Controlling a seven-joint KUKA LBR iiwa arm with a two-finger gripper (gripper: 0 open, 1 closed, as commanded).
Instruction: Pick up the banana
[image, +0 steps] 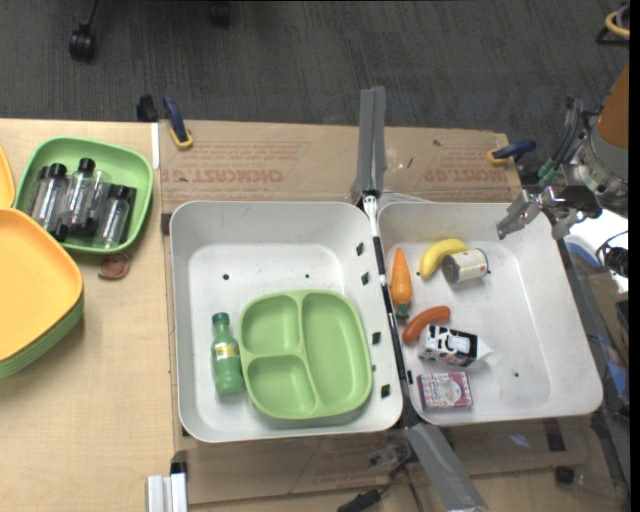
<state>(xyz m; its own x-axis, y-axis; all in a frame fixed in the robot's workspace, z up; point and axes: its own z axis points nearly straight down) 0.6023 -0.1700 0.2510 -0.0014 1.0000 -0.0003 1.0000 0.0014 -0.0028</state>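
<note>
Banana lies curved and yellow in the right bin, touching a small cylindrical can, well apart from the claw. That claw hangs over the bin's far right rim; whether it is clenched cannot be told, its tips small and blurred. Brown cardboard underlies both bins.

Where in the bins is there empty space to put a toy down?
Left bin: bare floor behind the green tray. Right bin: bare on the right, past the milk carton and can. Crowded by the divider: banana, carrot, sausage.
</note>
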